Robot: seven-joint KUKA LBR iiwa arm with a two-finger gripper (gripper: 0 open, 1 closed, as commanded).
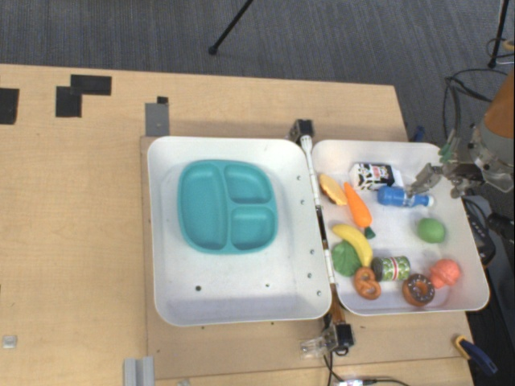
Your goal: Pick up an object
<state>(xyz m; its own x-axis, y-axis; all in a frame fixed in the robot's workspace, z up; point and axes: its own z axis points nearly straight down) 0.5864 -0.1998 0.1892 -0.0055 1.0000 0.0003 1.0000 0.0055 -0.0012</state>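
Gripper [424, 180] sits low over the right bin [475, 296], fingertips at the right end of the blue bottle [402, 197]; whether they stand apart or together cannot be told from this slant, and nothing is seen between them. The bottle lies on its side just below the black-and-white carton [373, 174], with the carrot [359, 206] near its left end and the green ball [432, 231] below right. Risks noted: an end-on contact could roll or push the bottle toward the carton; fingers closing off-centre may squeeze it out. The left bin [241, 296] holds a teal divided plate [226, 206], well apart from this work.
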